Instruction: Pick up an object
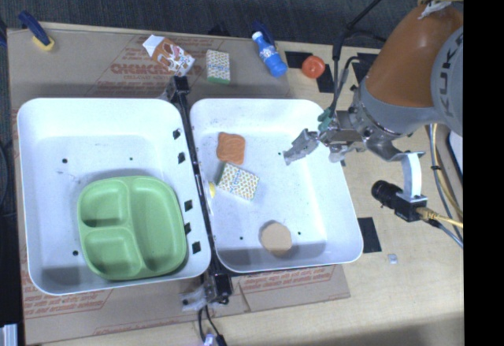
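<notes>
Both bins: left bin [47, 124] and right bin [315, 202] look like smooth white plastic, slight sheen, faint dark specks on the floors. Green divided tray [130, 226]: matt moulded plastic. Orange block [231, 147]: rough, spongy-looking surface. Patterned packet [238, 181]: printed, paper or foil, cannot tell which. Tan disc [276, 237]: matt, wood- or cork-like. Bench [409, 289]: matt pale wood-look top, printed cardboard [118, 68] under the bins. Gripper [299, 149]: dull grey metal.

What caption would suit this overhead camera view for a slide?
Robot gripper hovers over the right bin holding an orange block, patterned packet and tan disc.
</notes>
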